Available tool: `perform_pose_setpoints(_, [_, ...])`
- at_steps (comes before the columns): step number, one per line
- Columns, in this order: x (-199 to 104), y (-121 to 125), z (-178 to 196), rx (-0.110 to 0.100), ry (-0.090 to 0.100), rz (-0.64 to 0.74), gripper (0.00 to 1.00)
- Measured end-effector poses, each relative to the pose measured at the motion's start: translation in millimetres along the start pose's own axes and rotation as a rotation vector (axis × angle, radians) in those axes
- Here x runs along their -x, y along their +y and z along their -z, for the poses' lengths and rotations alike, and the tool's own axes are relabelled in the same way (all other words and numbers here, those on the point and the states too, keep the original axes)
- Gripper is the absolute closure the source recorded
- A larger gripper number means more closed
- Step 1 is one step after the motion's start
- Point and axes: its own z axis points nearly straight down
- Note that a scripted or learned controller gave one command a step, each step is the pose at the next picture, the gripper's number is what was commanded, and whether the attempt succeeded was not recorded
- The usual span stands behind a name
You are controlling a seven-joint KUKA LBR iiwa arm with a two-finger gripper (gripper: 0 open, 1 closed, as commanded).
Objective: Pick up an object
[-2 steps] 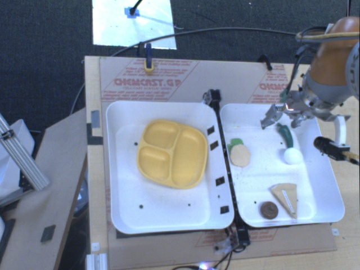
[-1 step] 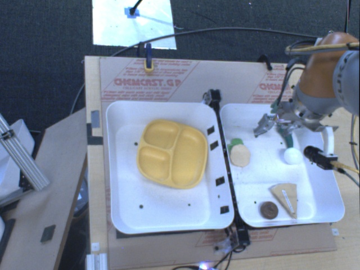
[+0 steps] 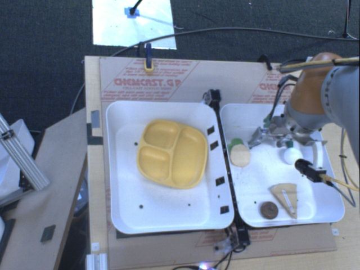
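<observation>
We see the gripper low in the right bin, right of centre; whether it's parted, we cannot tell. The white ball sits touching it, looking light, smooth, prone to roll. We'd pinch across its middle.

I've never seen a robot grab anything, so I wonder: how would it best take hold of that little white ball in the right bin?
Probably straight from above, fingers closing across the white ball's widest part. It's round, so any pair of opposite sides works, and bare floor of the right bin lies beside it.
</observation>
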Motion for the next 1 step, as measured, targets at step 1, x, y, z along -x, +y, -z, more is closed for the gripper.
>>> perform_pose_setpoints(1, [-0.1,2.2,11.0,0.003,0.000,0.001,1.00])
